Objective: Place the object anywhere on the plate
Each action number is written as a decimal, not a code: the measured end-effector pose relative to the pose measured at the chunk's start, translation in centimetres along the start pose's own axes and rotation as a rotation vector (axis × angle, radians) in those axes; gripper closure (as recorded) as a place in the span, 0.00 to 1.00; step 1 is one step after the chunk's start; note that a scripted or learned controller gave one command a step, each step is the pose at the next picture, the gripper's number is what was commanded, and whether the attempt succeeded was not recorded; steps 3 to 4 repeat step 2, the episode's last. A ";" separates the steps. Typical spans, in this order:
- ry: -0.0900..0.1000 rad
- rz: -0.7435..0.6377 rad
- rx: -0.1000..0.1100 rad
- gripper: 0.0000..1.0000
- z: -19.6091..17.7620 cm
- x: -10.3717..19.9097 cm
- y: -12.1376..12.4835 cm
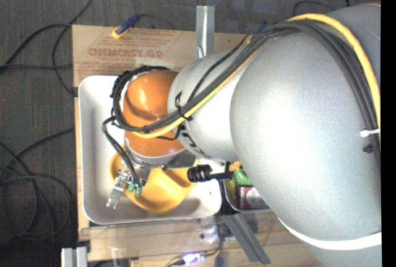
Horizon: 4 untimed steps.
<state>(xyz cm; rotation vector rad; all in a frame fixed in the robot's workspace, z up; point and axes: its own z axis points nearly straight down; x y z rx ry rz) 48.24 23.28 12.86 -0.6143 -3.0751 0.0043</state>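
A yellow plate (162,192) lies in the near part of the left white bin (93,135); the arm's orange band (148,98) and wrist cover its far side. My gripper (120,190) hangs over the plate's left edge, pointing down toward the bin's near-left corner. A small green bit (135,189) shows beside it, over the plate; I cannot tell whether that is the object or part of the tool. No object can be made out clearly in the gripper.
The big grey arm body (297,123) hides most of the right bin. At its near-left corner a green and dark red item (247,194) peeks out. Cardboard (124,49) lies under the bins, and cables run across the dark floor.
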 end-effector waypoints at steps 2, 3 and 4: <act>-0.002 -0.096 0.000 0.00 -0.2 -4.0 -9.5; -0.002 -0.096 0.000 0.00 -0.2 -4.0 -9.5; -0.002 -0.096 0.000 0.00 -0.2 -4.0 -9.5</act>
